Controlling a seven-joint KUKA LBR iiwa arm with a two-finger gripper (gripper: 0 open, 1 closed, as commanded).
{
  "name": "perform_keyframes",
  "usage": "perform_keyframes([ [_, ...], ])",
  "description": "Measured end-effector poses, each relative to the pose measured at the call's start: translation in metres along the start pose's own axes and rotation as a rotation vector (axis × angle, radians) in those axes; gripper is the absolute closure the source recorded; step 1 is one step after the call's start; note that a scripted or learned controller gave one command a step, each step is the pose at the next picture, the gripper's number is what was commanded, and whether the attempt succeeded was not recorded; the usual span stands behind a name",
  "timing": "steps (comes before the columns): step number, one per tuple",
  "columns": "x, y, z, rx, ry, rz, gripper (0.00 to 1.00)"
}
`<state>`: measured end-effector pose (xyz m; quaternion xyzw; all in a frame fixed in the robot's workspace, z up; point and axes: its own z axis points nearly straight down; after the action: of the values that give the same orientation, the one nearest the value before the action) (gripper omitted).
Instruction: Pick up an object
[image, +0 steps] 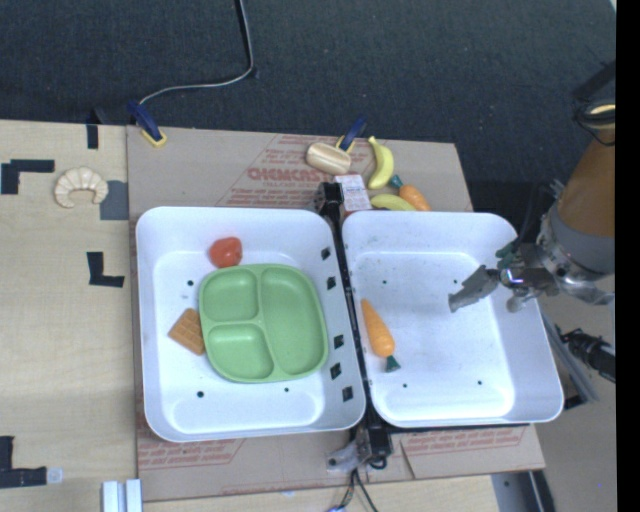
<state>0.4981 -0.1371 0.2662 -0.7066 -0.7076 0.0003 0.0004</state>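
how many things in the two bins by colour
orange: 2, the carrot and the cracker
red: 1, the tomato
green: 1, the divided plate
total: 4

**Count by kind**

Two white bins (160, 330), side by side. One green divided plate (264, 322). One red tomato (226, 251). One tan cracker (187, 331). One carrot (377, 329) inside a bin, another carrot (411, 197) behind the bins. Two bananas (381, 163). One bread roll (328, 157). One croissant (81, 186). Two blue clamps (146, 122). One small box (352, 190).
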Motion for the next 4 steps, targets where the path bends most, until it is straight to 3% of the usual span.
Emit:
perform_keyframes([
  [1,0.044,0.039,0.095,0.004,0.001,0.000,0.00],
  [2,0.041,0.043,0.166,-0.013,0.002,0.001,0.00],
  [3,-0.001,0.093,0.179,-0.006,-0.001,0.000,0.00],
  [4,0.033,0.149,0.180,-0.005,-0.001,-0.001,0.00],
])
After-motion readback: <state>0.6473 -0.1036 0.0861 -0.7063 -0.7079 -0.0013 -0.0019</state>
